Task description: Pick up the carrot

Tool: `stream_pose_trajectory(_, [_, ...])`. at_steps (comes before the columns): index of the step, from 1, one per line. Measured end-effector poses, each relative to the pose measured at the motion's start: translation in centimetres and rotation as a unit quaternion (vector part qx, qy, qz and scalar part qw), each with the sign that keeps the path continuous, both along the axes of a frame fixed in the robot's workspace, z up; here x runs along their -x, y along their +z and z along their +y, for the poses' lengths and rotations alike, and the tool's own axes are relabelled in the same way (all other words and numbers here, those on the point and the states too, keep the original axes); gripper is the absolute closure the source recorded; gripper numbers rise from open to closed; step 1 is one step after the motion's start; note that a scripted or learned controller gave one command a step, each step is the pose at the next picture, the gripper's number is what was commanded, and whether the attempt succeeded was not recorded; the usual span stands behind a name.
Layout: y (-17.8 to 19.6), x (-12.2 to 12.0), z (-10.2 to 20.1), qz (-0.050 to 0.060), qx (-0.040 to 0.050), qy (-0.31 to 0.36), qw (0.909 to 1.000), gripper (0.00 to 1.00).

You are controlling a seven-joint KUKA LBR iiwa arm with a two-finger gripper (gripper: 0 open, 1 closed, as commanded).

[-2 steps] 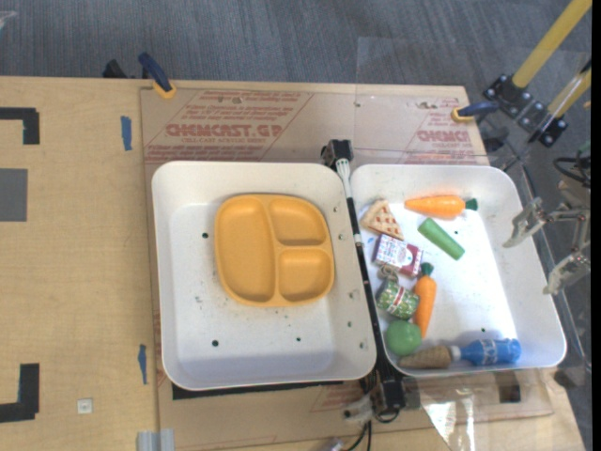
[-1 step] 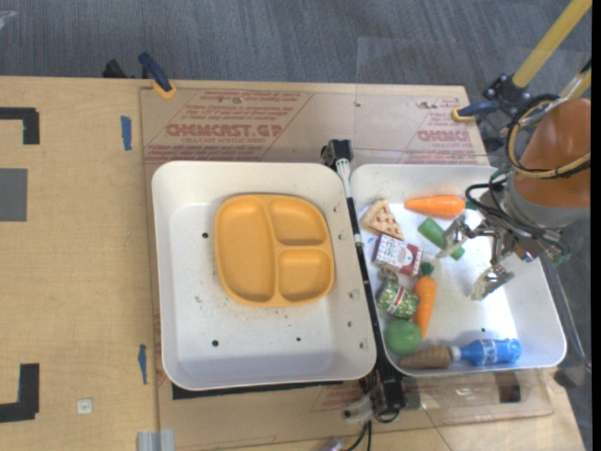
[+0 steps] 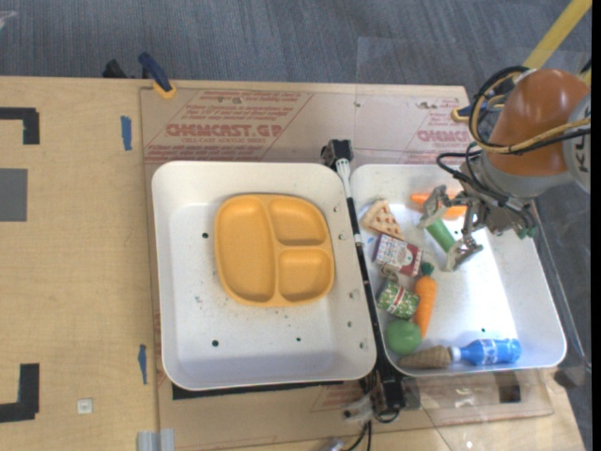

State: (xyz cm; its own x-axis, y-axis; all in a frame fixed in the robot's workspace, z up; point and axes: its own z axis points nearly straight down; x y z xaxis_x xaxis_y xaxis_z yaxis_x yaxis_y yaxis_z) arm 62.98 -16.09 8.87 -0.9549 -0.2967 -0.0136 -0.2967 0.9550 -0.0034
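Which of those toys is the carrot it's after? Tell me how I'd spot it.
Look at the right-hand white bin, the one crowded with toy food. Near its middle, below the robot's hand, lies the carrot: a plain orange cone with its tip pointing toward the front edge. A round green ball and a red-and-green packet sit on its left, but the carrot alone is long, tapered and orange.

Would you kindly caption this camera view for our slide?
Gripper poised over the right bin, above the carrot.
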Motion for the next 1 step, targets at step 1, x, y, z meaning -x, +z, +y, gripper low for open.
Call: stream_pose_trajectory(1, [0.27,8.69,5.38,-0.003,0.0069,0.057,0.9984,0.00])
